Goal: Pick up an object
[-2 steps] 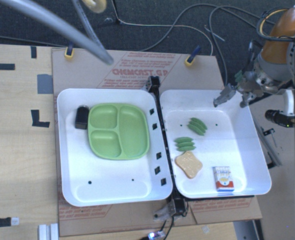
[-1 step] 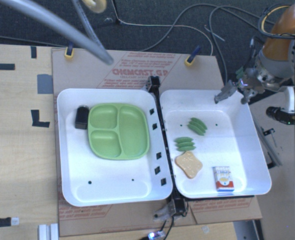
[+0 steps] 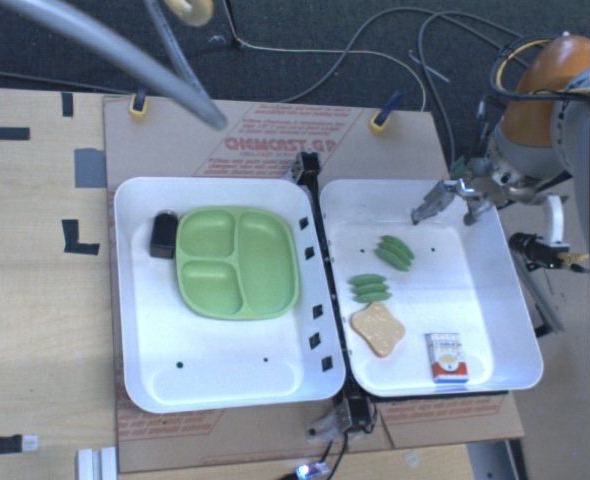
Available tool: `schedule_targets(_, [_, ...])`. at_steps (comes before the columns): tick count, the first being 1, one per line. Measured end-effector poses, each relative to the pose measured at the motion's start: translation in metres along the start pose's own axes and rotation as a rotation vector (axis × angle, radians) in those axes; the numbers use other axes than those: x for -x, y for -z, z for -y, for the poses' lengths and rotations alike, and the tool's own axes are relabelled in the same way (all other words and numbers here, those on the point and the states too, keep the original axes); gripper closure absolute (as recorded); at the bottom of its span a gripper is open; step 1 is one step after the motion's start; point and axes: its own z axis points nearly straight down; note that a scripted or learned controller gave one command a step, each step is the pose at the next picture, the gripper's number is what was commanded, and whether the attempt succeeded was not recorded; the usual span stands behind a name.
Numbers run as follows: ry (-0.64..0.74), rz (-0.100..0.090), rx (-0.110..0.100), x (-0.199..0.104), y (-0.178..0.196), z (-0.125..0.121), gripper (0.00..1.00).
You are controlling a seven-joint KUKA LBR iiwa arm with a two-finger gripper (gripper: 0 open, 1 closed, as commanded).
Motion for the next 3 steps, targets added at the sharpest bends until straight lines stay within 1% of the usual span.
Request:
schedule_targets(1, [0.000,-0.001,0.000,-0.010,-0.055,0.004,0.00])
schedule_targets(2, [0.001,0.001,0.011,-0.011,-0.067,0.001,0.00])
schedule_targets(3, [0.003,0.000,0.017,-0.013,-0.055,-0.001,1.00])
